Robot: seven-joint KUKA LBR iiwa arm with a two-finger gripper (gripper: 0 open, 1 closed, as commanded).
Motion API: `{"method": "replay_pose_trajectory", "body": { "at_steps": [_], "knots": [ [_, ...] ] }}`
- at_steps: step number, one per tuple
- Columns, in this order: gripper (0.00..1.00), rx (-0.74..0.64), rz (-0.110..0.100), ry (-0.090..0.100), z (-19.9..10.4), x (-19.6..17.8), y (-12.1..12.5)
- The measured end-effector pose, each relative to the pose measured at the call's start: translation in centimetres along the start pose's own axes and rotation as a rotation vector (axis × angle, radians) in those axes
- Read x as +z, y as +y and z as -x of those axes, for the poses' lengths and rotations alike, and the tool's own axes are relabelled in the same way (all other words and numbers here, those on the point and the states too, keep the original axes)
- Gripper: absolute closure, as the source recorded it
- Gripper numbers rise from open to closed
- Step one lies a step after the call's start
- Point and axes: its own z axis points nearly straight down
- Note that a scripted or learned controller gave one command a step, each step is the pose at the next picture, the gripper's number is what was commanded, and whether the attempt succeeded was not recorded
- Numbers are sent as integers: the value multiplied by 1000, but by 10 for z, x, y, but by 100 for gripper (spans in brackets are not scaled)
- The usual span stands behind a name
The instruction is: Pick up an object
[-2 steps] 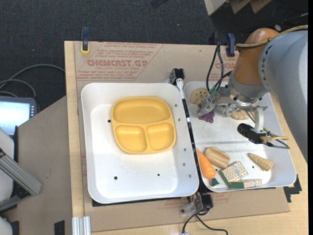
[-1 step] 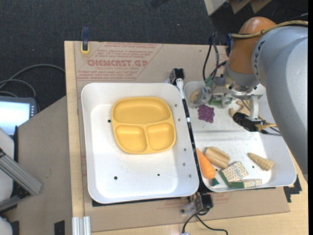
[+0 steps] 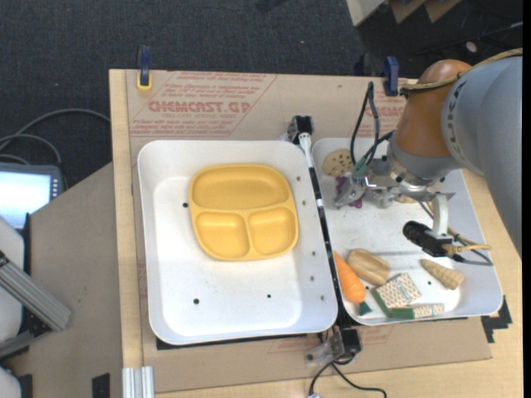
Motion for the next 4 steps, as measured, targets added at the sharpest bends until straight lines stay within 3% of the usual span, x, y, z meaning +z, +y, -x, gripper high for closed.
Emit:
{"method": "replay_pose_trajectory", "body": {
  "at_steps": [1,2,3,4],
  "knots": [
    [0,0,-9,1,3,1,56],
    [0,0,1,0,0,0,14],
    [100,0,10,-2,0,-12,17],
    [0,0,8,-2,0,-11,17]
  ]
}}
